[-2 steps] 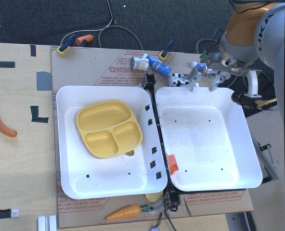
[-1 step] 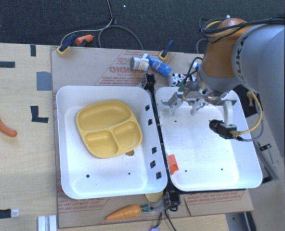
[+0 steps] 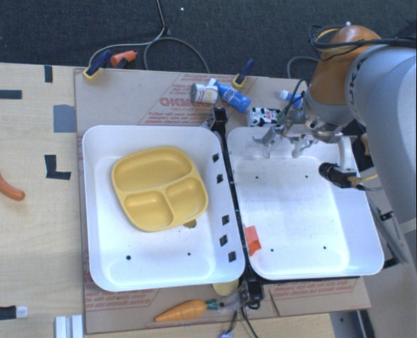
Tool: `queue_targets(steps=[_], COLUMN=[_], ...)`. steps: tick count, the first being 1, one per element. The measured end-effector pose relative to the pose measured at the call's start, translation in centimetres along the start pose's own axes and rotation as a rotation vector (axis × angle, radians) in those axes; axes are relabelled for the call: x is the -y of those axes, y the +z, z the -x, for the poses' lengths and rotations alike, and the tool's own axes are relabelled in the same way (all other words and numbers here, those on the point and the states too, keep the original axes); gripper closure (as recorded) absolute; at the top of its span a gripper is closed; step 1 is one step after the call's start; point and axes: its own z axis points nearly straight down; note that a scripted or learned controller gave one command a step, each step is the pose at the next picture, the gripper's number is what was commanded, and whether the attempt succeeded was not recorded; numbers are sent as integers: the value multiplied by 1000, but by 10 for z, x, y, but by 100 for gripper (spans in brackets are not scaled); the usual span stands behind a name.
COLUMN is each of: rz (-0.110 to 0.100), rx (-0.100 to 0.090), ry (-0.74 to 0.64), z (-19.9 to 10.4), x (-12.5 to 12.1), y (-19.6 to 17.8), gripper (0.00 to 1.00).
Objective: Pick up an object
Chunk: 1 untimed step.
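A yellow divided plate [image 3: 159,187] lies tilted in the left white bin [image 3: 103,259]. A small dark-yellow piece [image 3: 189,223] peeks out from under the plate's front edge. My gripper [image 3: 283,144] hangs over the far edge of the right white bin [image 3: 349,255], fingers pointing down and spread. It is open, and only bare white bin floor shows between the fingers. The plate is well to the left of the gripper, across the divider between the bins.
Behind the bins lie a blue and white bottle [image 3: 222,94] and a blue clip [image 3: 244,71]. In front of the bins lies a carrot [image 3: 182,310]. An orange sausage [image 3: 6,184] rests on the wooden table far left. An orange tag [image 3: 251,239] sits by the divider.
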Motion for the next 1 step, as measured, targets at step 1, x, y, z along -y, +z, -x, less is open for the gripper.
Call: queue_targets(steps=[1], rz=[6], rx=[-6], ry=[-12], z=[-94], x=[14], y=[-58], gripper=[0])
